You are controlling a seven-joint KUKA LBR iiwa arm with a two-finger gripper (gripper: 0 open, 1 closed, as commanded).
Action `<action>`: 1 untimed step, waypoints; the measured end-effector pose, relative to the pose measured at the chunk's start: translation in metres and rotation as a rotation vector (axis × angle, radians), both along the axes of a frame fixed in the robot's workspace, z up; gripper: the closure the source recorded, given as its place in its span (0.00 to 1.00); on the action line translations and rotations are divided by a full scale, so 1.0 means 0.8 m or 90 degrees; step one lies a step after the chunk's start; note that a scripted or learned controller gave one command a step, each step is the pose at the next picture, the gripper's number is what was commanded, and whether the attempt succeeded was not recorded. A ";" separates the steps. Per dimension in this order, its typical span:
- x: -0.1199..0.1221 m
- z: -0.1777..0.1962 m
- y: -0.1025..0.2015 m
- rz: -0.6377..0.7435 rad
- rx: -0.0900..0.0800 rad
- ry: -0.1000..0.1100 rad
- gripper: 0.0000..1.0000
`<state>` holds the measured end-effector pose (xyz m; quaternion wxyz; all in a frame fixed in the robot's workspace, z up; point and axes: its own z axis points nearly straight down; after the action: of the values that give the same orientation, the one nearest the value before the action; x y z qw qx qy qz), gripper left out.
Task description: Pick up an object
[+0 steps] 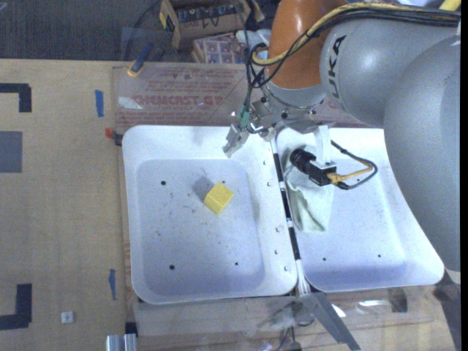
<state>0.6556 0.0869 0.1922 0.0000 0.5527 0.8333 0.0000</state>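
Yellow and small, the plastic cube [219, 198] lies in the shallow white left-hand bin [183, 258], a little above and right of the middle of its floor. It sits slightly turned, and a small grey patch [202, 187] touches its upper-left side; whether that is a second block or only a shadow I cannot tell. My pincer [232, 141] hangs over the upper rim of that same bin, near its upper right corner, above and slightly right of the cube in the frame and clearly apart from it. From this angle I cannot tell how far the pincer is open, and I see nothing in its hold. My grey arm [409, 86] fills the upper right of the frame, with the orange band [296, 42] just above the wrist. To the right, sharing the middle seam, stands the second shallow white bin [365, 247]. A crumpled pale cloth [311, 207] lies in it, close against its left wall and below my wrist. Both bins rest on a light wooden bench [58, 196], which carries short strips of blue tape [99, 102] toward the left of the frame. Behind the bins, a flat clear sheet with red print [175, 99] lies along their upper edge. Farther back, at the top of the frame, sits an open brown cardboard box [205, 13].
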 end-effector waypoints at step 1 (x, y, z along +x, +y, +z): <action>0.000 0.000 0.000 0.000 0.000 0.000 0.00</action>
<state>0.6556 0.0867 0.1923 0.0001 0.5528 0.8333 0.0000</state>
